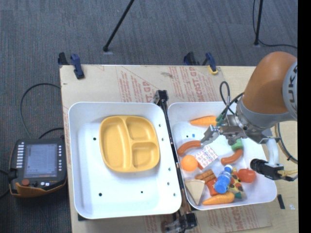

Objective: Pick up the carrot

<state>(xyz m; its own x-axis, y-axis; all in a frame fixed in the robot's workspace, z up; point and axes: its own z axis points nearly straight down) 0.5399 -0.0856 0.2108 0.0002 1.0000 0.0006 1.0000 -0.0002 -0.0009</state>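
Your gripper [214, 133] hangs with its fingers spread and nothing between them, just below the carrot [203, 121] lying near the right bin's [269, 192] far wall. Centre over the carrot's thick middle, fingers across its length, before you close.

smooth glossy plastic on both white bins [77, 130], same w/ yellow divided plate [129, 142]. matt, waxy-looking plastic on carrot [203, 121] and orange ball [189, 163]. raw plywood bench [121, 84], printed red, dull. glossy orange shell on arm [272, 84]. rough grey carpet [43, 28].
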